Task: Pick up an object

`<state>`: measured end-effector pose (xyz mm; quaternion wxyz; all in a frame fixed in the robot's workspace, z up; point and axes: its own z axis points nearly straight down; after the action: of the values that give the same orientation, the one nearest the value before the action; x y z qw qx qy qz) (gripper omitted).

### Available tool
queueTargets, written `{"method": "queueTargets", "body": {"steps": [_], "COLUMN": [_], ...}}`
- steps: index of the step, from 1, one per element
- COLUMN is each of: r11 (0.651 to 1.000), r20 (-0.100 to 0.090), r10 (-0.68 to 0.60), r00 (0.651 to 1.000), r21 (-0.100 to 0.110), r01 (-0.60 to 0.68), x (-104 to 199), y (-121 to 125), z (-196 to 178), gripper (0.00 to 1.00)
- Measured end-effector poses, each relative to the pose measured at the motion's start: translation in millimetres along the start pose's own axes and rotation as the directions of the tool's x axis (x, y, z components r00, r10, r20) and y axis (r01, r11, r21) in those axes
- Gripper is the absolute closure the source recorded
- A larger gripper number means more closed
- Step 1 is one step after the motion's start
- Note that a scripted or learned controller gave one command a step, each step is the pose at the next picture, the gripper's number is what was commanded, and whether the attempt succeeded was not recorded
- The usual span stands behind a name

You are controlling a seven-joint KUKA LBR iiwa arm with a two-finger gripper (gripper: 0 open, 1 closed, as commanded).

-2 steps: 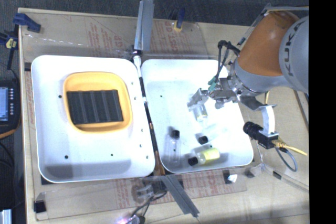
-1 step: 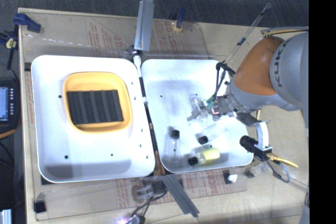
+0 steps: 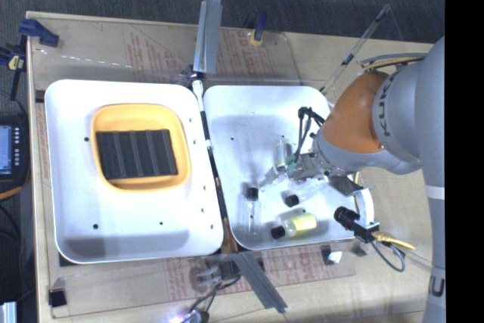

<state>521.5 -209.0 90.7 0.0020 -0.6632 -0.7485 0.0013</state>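
In right bin (image 3: 227,110), arm's wrist hides fingers (image 3: 291,169); nearby clear items blurry.

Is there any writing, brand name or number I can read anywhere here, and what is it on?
"KUKA", only partly legible, in dark letters on the grey arm beside its orange band.
Faint reddish printing on the bench board: too blurred to read.
Screen of the handheld device at the left edge: too small to read.
Yellow bottle in the right bin: no readable label.
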Motion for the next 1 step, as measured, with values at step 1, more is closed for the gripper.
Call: {"method": "queueTargets", "body": {"steps": [1], "r11": [0.998], "r20": [0.001], "r10": [-0.062], "r00": [0.998], "r21": [-0.004], "r01": [0.062], "x": [-9.1], "y": [71.5], "z": [-1.7], "gripper": [0.00]}}
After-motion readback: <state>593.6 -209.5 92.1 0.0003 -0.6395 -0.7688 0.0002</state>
